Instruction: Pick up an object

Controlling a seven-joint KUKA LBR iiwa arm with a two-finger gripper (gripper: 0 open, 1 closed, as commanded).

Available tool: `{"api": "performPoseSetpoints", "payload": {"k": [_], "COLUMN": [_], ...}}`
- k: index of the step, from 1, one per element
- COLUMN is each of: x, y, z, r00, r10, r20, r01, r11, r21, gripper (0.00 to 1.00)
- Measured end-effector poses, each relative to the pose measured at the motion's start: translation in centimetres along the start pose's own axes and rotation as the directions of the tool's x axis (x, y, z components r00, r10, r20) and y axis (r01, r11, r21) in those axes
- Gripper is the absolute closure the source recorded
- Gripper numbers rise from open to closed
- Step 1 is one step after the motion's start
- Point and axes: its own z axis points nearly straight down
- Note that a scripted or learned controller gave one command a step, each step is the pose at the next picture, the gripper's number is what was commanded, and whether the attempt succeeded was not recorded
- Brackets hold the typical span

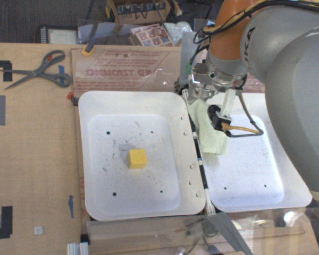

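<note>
The claw (202, 92) hangs over a pale green cloth (210, 132) in the right bin (255, 185). A yellow block (137, 159) sits in the left bin (95, 116).

The clear sheet (128, 71) bears faint, unreadable red lettering.

Yellow block (137, 159), pale-green cloth (211, 137)
</note>
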Motion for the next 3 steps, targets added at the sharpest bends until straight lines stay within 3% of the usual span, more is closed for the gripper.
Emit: {"api": "performPoseSetpoints", "payload": {"k": [1,2,3], "x": [0.3,-1.2,-4.6], "y": [-1.9,-2.4,-14.2], "z": [-5.2,-0.2,0.0], "r00": [1.000,0.943,0.819], "r10": [-0.013,-0.333,-0.573], "r20": [-0.001,-0.003,-0.004], "r01": [0.013,0.333,0.573], "r11": [1.000,0.943,0.819], "r21": [0.000,0.003,0.002], "gripper": [1.00,1.00,1.00]}}
